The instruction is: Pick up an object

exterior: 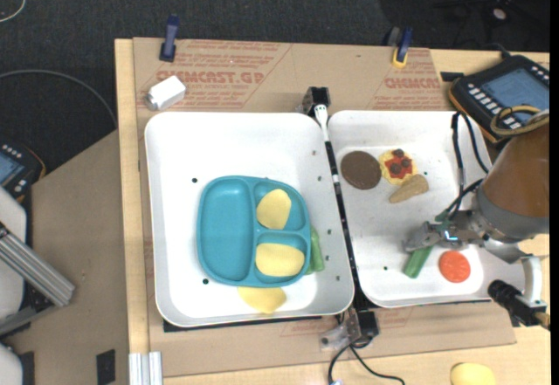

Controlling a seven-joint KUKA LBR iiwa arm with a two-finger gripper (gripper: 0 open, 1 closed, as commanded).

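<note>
My gripper (425, 239) hangs low in the right bin (376, 287), near its front right part, on the grey arm with the orange band (522, 182). Just below it lies a small green stick-shaped object (416, 263), tilted. It seems to touch the gripper's tip, though the angle hides any grasp. A round orange-red object (454, 267) lies right beside the green one. Farther back in the same bin are a brown disc (360, 170), a yellow piece with red on top (398, 164) and a tan wedge (409, 189).
The left bin (170, 200) bears a teal divided plate (225, 226) with two yellow pieces (274, 209) in it and another yellow piece (262, 297) at its front edge. A white block (166, 93) lies on the bench behind it. A control pendant (507, 93) sits at the back right.
</note>
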